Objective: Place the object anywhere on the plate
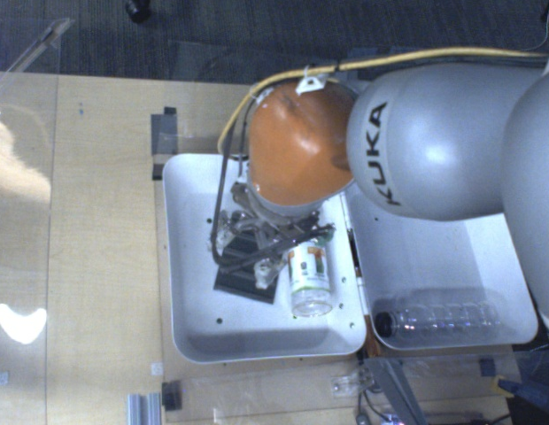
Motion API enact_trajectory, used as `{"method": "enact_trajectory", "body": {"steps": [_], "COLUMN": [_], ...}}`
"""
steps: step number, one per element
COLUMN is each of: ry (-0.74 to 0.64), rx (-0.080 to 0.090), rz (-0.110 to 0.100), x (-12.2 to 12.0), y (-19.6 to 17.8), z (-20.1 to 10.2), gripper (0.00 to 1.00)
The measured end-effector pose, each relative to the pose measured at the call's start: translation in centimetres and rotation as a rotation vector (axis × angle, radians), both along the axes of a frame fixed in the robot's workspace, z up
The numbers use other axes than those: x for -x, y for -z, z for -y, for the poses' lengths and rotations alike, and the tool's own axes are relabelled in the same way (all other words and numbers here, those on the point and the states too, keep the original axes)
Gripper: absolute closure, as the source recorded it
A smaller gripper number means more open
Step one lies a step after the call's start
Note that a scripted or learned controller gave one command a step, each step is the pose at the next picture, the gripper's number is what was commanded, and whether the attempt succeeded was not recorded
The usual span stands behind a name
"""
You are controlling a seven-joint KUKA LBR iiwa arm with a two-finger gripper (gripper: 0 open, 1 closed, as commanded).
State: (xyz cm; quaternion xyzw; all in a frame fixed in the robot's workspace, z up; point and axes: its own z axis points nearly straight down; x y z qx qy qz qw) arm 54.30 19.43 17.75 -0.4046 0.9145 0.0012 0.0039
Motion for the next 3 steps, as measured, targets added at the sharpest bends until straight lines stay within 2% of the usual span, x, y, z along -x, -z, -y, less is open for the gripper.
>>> {"method": "enact_trajectory", "body": {"steps": [1,2,3], "ry": [0.097,-0.072,-0.069], "rx": [0.0,0.003,-0.001], "rz": [0.001,0.008,0.018], "x": [-4.7,-5.9,-6.1], "y": [5.1,-6.0,-7.3], "z": [2.4,14.7,14.5], "gripper": [0.0,0.0,1.0]}}
